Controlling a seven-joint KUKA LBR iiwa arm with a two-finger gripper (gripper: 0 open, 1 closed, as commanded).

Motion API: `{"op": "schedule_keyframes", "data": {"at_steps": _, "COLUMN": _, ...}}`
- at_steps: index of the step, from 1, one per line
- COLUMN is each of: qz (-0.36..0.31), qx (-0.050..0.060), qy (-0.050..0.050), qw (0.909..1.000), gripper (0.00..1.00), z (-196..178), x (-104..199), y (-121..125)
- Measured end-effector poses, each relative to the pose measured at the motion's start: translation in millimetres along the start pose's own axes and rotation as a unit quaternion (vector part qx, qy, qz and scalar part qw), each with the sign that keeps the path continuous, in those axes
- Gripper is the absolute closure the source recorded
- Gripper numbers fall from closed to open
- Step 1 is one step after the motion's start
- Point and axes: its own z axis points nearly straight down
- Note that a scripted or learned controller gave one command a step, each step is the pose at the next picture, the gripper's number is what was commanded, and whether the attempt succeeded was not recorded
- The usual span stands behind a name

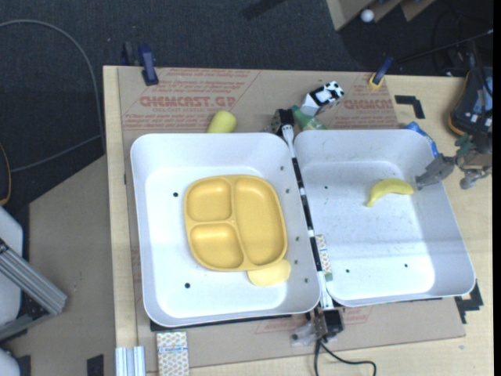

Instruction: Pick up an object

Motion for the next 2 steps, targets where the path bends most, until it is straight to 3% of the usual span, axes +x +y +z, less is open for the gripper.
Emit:
{"op": "schedule_keyframes", "data": {"at_steps": 1, "qz": -0.001, "qx": 0.000, "qy": 0.000, "qw": 1.0000, "gripper": 0.00, "z": 91, "x": 19, "y": 67}}
{"op": "schedule_keyframes", "data": {"at_steps": 2, "qz": -0.001, "qx": 0.000, "qy": 0.001, "qw": 1.0000, "gripper": 0.00, "z": 139, "x": 67, "y": 63}}
